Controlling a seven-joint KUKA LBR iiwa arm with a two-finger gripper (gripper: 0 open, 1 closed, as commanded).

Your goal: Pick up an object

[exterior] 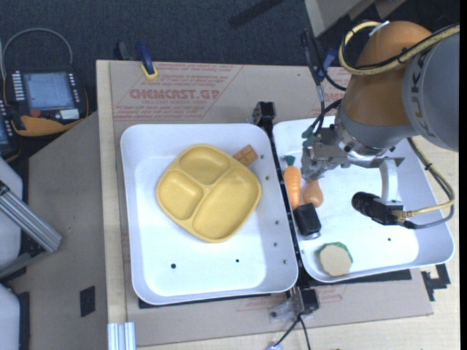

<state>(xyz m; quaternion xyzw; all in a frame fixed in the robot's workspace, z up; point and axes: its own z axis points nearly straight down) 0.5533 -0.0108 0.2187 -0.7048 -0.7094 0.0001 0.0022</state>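
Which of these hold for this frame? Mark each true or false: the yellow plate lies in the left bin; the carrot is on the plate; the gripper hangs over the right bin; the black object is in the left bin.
1. The yellow plate lies in the left bin. True.
2. The carrot is on the plate. False: it lies in the right bin, by its left wall.
3. The gripper hangs over the right bin. True.
4. The black object is in the left bin. False: it lies in the right bin, just below the carrot.
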